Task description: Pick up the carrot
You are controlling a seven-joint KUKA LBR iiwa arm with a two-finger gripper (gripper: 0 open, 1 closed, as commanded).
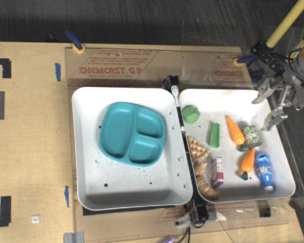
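Carrot (235,129): we see it lying in the right bin (289,178), tip touching a small green can (252,135).
Second carrot (247,162): just below that can, beside a blue bottle (264,171).
Hand (274,105): up and right of the can, over the bin's right rim, fingers spread apart and gripping nothing.
Left bin (86,176): carries a teal divided plate (132,134).

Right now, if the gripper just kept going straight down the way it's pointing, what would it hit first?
The gripper hangs over the right bin's far right side, pointing down. Straight on, it would probably meet bare bin floor beside the small green can, short of the upper carrot. Depth is unclear from this slanted view.
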